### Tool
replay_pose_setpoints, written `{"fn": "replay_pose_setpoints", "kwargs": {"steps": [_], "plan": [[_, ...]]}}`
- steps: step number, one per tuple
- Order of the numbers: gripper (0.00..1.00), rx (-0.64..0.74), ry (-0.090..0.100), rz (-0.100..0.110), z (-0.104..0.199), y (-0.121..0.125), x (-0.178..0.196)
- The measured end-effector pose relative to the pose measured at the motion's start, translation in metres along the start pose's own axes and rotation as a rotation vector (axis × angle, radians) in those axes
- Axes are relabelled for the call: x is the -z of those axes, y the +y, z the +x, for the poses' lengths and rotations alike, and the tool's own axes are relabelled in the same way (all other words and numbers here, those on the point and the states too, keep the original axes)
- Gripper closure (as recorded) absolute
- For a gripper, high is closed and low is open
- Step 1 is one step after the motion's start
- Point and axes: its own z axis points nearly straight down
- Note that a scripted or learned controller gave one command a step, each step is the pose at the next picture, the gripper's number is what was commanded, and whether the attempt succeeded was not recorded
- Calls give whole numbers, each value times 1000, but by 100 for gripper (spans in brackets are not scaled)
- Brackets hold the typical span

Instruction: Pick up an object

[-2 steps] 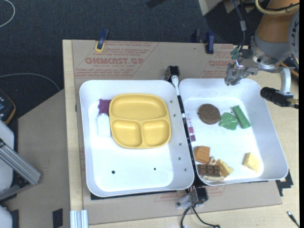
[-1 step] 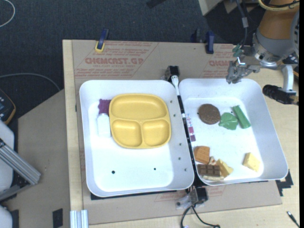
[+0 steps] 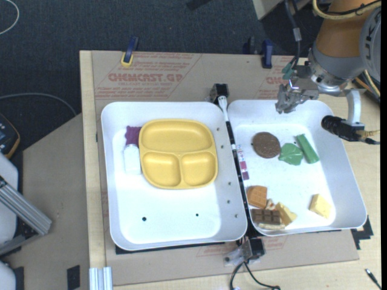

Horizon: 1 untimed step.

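Risk is growing: the claw (image 3: 289, 103), finger state I cannot tell, is hovering over the right white bin's (image 3: 338, 222) back edge, well apart from the round brown cookie (image 3: 265, 144), likely closing on nothing.

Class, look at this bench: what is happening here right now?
A robot arm reaches in from the right, its gripper above the far edge of the right bin. That bin holds a brown round cookie, green pieces and small yellow and brown food items. Nothing is seen held yet. The left bin holds a yellow divided plate.
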Motion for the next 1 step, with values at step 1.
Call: {"fn": "replay_pose_setpoints", "kwargs": {"steps": [1], "plan": [[100,1,1,2,43,-24,-15]]}}
